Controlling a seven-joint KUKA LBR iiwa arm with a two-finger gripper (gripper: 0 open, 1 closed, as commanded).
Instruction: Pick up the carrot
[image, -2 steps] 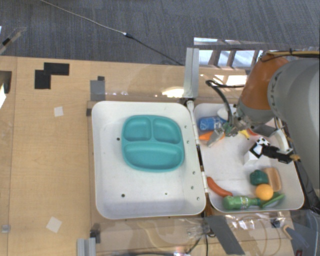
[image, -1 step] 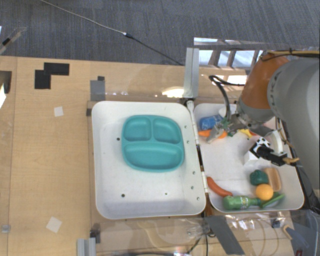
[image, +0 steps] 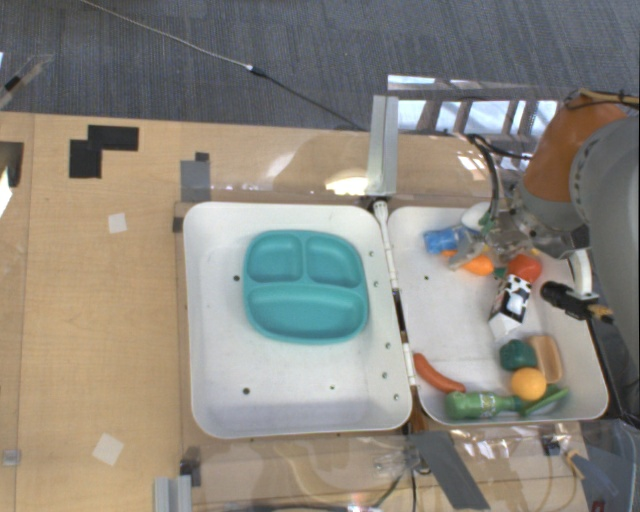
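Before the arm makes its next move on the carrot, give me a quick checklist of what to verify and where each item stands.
1. Carrot found: ok, probably the small orange piece at the far end of the right bin.
2. Gripper lined up: ok, it sits right at that piece.
3. Hold on the carrot: cannot tell, the arm hides the contact.
4. Room around it: not ok, the blue item and the red-orange item crowd it closely.
5. Lookalike ruled out: cannot tell, a long reddish piece lies near the bin's front left corner.
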